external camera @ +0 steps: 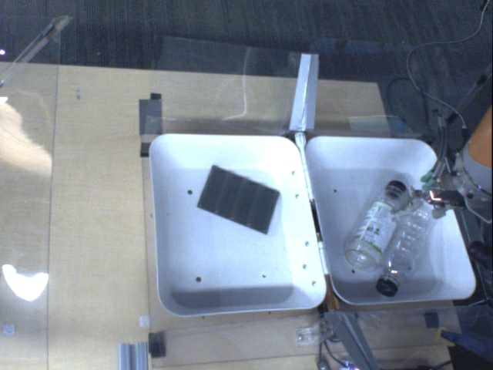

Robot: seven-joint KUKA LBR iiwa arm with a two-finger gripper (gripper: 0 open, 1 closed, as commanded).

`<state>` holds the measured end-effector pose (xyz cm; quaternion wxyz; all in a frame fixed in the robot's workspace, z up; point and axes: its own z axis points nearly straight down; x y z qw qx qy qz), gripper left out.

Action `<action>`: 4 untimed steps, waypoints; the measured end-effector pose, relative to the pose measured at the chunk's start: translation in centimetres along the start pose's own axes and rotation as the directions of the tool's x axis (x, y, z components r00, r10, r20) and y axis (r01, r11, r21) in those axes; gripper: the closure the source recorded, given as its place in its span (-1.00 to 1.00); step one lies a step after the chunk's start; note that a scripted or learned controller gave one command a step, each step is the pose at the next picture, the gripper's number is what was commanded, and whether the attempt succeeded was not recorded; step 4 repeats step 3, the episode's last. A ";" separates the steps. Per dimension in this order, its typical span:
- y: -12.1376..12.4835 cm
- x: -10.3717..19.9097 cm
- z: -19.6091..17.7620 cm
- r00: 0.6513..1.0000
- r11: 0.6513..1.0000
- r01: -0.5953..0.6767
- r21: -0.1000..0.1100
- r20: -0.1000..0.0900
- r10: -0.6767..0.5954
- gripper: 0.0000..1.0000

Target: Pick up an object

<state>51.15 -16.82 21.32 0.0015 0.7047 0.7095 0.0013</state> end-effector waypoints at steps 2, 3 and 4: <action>2.2 4.1 10.3 0.999 0.999 0.039 -0.015 0.002 -0.039 1.00; 4.6 11.2 2.8 1.000 1.000 0.013 -0.002 -0.001 -0.013 1.00; 4.6 11.2 2.8 1.000 1.000 0.013 -0.002 -0.001 -0.013 1.00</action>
